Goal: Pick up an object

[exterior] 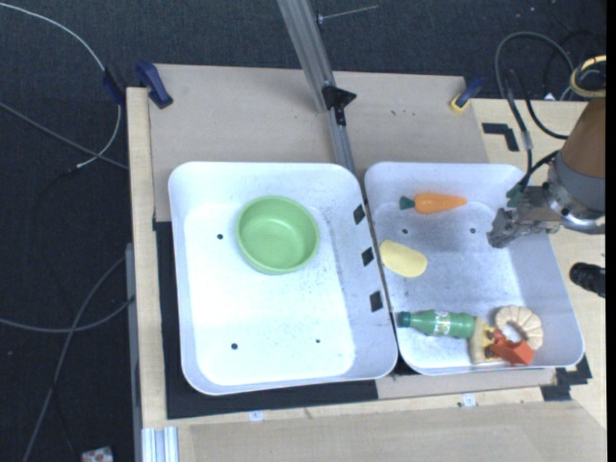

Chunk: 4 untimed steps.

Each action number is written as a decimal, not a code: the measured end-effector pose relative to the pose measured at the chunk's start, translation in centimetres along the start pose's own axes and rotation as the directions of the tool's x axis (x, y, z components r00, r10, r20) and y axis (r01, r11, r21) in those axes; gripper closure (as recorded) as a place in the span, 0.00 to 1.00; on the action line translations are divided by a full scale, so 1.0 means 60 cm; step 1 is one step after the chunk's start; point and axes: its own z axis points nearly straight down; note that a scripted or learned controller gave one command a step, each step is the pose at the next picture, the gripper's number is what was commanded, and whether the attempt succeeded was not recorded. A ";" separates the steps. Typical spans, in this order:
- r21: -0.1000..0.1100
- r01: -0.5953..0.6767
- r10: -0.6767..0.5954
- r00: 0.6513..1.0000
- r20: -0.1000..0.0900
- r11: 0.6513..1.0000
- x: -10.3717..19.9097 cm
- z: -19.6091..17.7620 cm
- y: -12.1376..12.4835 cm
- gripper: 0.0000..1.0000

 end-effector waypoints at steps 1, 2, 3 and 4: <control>-0.002 0.000 0.000 1.000 0.001 1.000 0.000 -0.092 0.004 1.00; 0.009 0.005 -0.004 1.000 -0.005 1.000 0.079 -0.086 0.019 1.00; 0.015 0.004 -0.004 1.000 -0.006 1.000 0.163 -0.076 0.031 1.00; 0.005 0.005 -0.005 1.000 -0.004 1.000 0.247 -0.102 0.038 1.00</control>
